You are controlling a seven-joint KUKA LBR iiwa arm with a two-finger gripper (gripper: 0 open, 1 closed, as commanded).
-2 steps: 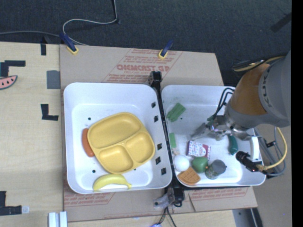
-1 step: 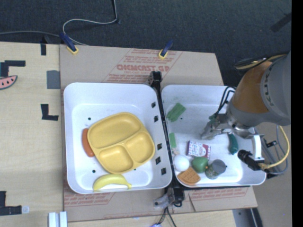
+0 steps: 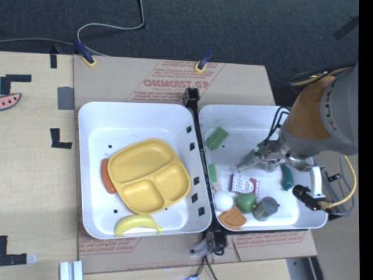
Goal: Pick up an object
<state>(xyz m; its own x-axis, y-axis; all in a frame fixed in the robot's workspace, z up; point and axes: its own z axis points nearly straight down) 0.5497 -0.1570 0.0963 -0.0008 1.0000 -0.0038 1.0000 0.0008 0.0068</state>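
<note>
We had the gripper (image 3: pixel 247 161) low in the right bin (image 3: pixel 291 221), at right of centre; whether it was clenched or released, we could not tell; nothing showed in its grasp. Just below it lay the red-and-white carton (image 3: pixel 243 184), with the green ball (image 3: pixel 246 202) and white egg (image 3: pixel 222 201) crowded close; we judged a descent there could nudge neighbours and miss; the teal piece (image 3: pixel 287 177) sat beside the wrist.
</note>
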